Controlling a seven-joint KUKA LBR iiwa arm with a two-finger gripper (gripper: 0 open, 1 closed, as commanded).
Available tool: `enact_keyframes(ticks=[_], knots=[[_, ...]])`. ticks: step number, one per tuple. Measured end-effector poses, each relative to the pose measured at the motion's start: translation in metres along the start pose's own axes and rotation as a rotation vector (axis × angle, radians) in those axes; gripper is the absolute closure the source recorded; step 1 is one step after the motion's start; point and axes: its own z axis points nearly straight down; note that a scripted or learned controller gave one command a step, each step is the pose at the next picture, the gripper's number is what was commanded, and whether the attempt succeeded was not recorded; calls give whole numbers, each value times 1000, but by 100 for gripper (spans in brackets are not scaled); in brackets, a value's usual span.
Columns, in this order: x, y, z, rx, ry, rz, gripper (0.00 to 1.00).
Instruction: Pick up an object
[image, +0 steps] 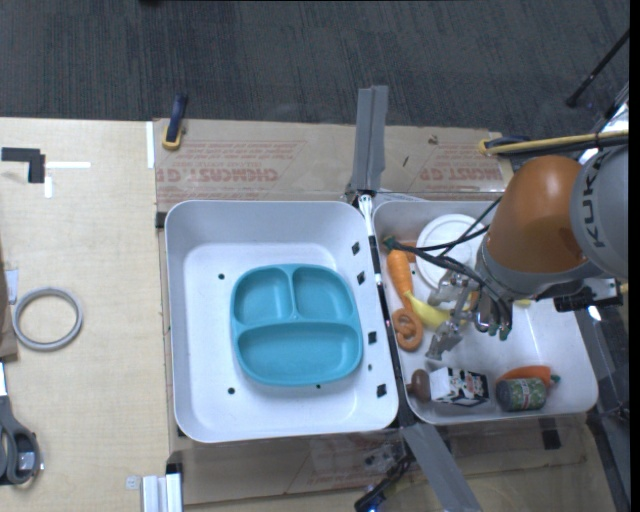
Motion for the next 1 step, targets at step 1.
enact_keyframes(ticks=[1], knots=[[-50,17,-1,-1,-3,-121,0]])
